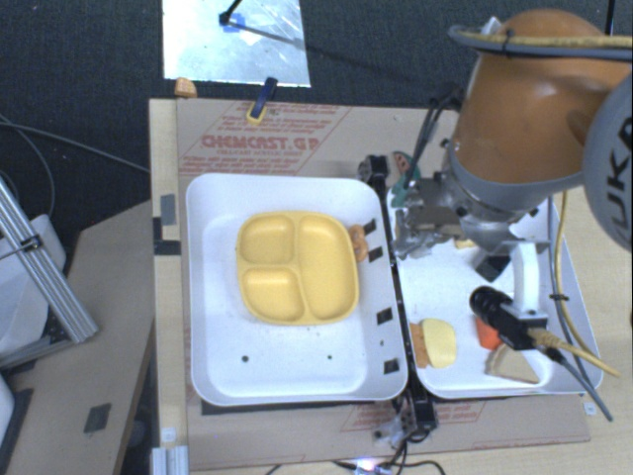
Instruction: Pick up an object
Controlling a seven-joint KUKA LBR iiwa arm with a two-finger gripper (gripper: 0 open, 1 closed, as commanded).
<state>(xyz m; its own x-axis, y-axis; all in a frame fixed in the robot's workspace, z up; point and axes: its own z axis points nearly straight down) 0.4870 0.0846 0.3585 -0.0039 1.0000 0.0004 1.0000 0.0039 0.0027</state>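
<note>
The bench [287,132] bears two white bins [213,295] side by side.

- A robotics lab bench.
- A grey and orange arm [539,97] reaches over two white bins [213,364].
- Cardboard [287,137] lies under them.
- Loose cables [40,151] and an aluminium frame [45,275] at left.

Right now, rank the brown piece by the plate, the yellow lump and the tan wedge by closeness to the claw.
1. Brown piece, left bin, just left of the claw.
2. Yellow lump, right bin, near left corner.
3. Tan wedge, same bin's near edge.
</note>
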